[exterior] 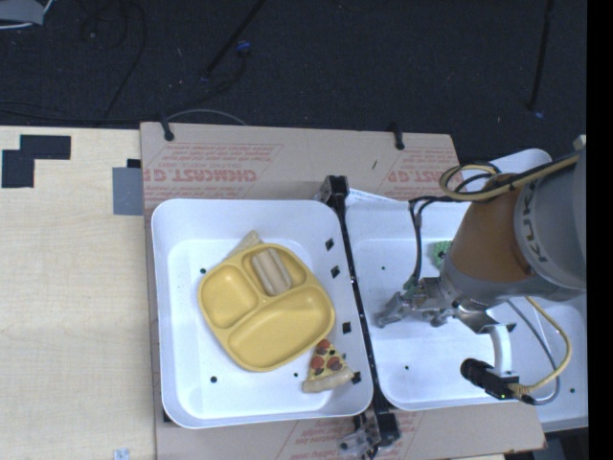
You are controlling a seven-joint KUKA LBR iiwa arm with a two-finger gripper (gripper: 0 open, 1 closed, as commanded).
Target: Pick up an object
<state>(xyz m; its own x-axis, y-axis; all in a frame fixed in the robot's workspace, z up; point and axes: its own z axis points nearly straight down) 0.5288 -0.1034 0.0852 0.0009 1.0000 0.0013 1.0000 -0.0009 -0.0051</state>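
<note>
My gripper [385, 314] hangs low over the left part of the right bin [421, 391], close to the divider between the bins. Nothing shows in its grasp. A small green object [441, 251] peeks out from behind the arm's orange band at the back of the right bin. In the left bin [182, 372] lies a yellow divided plate [268, 333] with a tan bread-like piece [271, 271] in its upper compartment. A toy pizza slice [327, 369] rests by the plate's lower right, near the divider.
The black divider hardware [347, 286] runs between the two bins, just left of the gripper. Yellow and black cables [536, 372] loop off the wrist over the right bin. Cardboard [287, 161] lies under both bins.
</note>
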